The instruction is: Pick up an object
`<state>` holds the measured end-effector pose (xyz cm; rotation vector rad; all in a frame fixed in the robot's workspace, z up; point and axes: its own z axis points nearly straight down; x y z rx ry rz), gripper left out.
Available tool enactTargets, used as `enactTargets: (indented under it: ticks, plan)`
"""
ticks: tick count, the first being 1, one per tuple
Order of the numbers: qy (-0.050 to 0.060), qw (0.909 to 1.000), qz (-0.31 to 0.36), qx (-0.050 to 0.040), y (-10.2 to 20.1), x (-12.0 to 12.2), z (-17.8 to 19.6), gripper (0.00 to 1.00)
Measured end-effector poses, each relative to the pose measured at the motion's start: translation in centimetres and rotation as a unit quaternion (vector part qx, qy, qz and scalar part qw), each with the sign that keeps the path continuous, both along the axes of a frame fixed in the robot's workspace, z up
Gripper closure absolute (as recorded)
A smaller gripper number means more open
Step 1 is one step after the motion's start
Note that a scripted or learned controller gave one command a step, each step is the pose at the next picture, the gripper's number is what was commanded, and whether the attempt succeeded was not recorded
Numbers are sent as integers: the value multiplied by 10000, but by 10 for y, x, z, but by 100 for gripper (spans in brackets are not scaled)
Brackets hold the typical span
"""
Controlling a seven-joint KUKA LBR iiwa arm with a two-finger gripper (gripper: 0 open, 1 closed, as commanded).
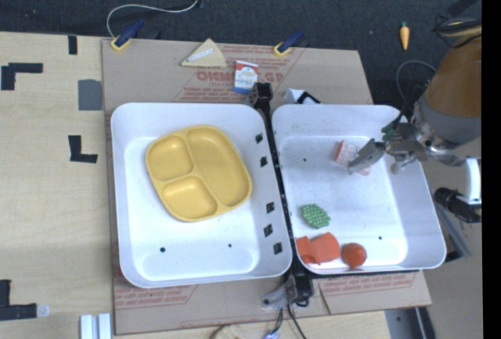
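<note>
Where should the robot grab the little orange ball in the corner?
Come straight down from above on the orange ball and pinch its far and near sides. The orange block touches its left side and the right bin's wall runs close below, so sideways approaches look crowded.

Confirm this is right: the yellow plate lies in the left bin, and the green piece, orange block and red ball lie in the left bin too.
Wrong in one respect. The camera view shows the yellow plate in the left bin, but the green piece, orange block and red ball lie in the right bin.
</note>
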<state>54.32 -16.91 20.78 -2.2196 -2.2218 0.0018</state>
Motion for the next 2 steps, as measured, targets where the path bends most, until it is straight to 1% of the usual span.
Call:
enactTargets:
  ticks: [1, 2]
  plan:
    - [16, 10000, 5, 8, 50, 60, -100, 0]
    - [-7, 10000, -8, -15, -56, 62, -62, 0]
